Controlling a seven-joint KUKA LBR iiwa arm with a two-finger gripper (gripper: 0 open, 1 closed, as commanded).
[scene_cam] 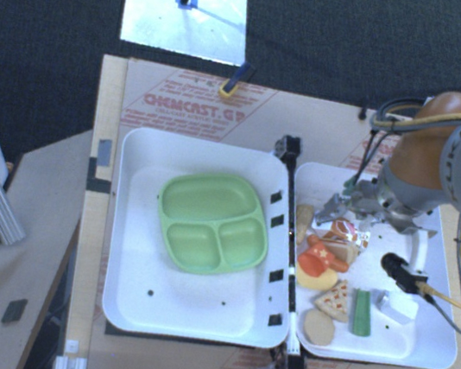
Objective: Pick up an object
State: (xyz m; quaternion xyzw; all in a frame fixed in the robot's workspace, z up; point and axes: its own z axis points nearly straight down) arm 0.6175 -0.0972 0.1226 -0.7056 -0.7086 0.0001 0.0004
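Nearest obj to the gripper [336, 210] is a red-white striped piece [347, 233], lying in the upper-left part of the right bin [440, 346]. It's small and crumpled-looking, and its exact shape is too blurry to call. The gripper sits just beside it at its upper-left edge. Can't tell how wide it's open or whether it has hold of anything (contact w/ the piece also unclear). The rest of the right bin is a cluster along the left wall. There's a tan piece [304, 218] at the top, then an orange-red piece [321, 257] resting on a yellow piece [313, 279]. Below those are a pizza slice [334, 302] and a round tan cookie [319, 327]. A green block [361, 312] lies just right of the pizza, w/ a white block [394, 305] near it. The left bin [120, 292] holds one green tray [211, 222] w/ 3 compartments, nothing in them, lying slightly rotated.
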